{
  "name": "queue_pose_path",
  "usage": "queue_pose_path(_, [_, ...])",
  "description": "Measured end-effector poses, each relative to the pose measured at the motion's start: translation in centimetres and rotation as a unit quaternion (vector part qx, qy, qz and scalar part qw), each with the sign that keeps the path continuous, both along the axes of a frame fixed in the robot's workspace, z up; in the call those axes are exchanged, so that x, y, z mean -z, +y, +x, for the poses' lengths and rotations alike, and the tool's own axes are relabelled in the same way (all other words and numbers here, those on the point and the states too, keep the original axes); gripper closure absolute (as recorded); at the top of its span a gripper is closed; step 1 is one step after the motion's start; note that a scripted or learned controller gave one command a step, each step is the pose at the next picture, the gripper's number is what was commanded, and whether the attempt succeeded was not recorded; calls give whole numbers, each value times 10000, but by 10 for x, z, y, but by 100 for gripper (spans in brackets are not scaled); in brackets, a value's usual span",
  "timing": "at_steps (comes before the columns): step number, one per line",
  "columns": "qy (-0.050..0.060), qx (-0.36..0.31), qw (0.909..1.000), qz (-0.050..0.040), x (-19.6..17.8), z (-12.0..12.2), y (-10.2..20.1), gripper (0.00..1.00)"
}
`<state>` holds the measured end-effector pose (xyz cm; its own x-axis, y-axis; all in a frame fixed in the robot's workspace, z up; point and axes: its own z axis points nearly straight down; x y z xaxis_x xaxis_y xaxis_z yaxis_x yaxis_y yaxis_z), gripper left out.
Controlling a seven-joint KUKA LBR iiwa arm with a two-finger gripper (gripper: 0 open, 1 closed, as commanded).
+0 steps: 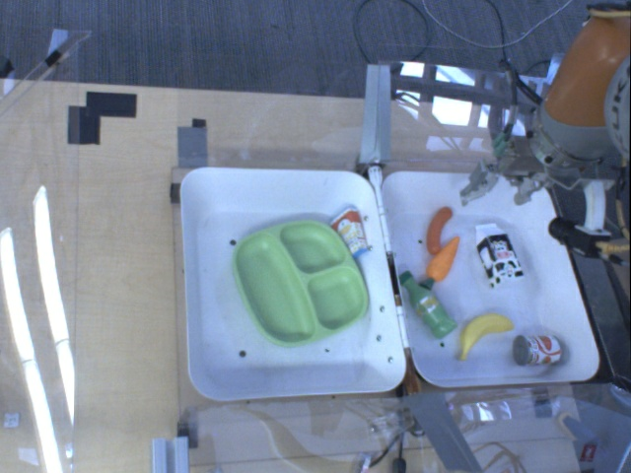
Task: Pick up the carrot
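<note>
- We see the left bin (197,294) holding a green divided plate (301,282), with a small can (350,231) lying at the plate's far right edge.
- In the right bin (562,294) a green bottle (428,305) lies near the divider.
- The carrot (443,258) lies just beyond the bottle, touching a red sausage (438,227) on its far side.
- Further right we find a black-and-white carton (499,255), a banana (483,331) and a tin (537,349).
- The gripper (505,182) hovers over the bin's far edge, fingers spread wide, nothing between them, apart from the carrot.
</note>
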<state>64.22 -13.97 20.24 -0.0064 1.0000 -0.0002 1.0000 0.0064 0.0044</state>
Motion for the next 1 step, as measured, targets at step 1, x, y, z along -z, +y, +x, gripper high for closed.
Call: queue_pose_path(1, [-33,-581,9983,-7,114,-29,54,0])
